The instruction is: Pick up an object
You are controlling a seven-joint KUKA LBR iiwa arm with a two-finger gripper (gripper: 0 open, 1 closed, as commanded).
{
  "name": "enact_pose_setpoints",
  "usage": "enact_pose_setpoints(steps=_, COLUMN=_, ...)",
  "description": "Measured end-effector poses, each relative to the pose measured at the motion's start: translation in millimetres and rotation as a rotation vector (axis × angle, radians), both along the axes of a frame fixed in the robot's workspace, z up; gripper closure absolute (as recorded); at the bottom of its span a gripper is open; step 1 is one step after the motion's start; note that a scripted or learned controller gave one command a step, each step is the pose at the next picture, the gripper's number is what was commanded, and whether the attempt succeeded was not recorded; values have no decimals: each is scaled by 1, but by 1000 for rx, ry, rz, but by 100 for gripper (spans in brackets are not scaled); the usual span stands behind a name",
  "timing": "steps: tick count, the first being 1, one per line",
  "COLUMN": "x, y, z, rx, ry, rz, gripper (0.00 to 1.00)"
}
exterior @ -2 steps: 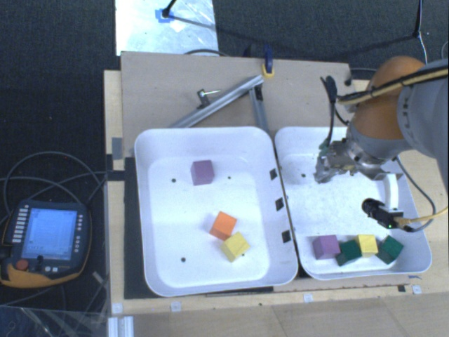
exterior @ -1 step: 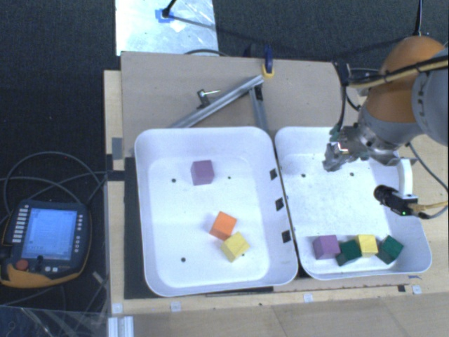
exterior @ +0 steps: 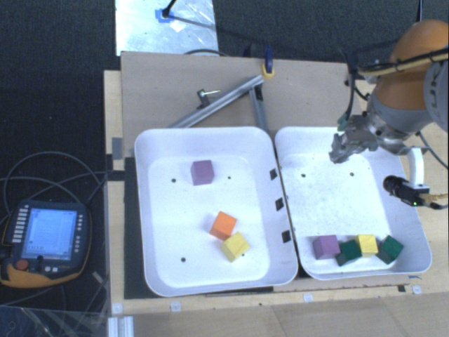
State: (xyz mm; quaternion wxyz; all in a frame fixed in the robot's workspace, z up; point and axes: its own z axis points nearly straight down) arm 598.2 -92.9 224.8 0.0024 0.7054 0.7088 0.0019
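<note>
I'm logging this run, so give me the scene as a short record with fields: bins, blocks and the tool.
left bin: purple block, orange block, yellow block; orange and yellow touching
right bin: row along near edge of purple cube, dark green cube, yellow cube, green cube
tool: above right bin's far end, away from the cubes
</note>
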Motion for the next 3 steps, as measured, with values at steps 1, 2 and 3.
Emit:
enact_pose_setpoints(steps=1, x=1, y=53, z=-6, rx=3, ry=4, rz=6, gripper=100)
enact_pose_setpoints(steps=2, x=3, y=102, z=3, rx=3, ry=4, rz=6, gripper=100)
enact_pose_setpoints(steps=3, x=10, y=156, z=-6, rx=3, ry=5, rz=7, gripper=100)
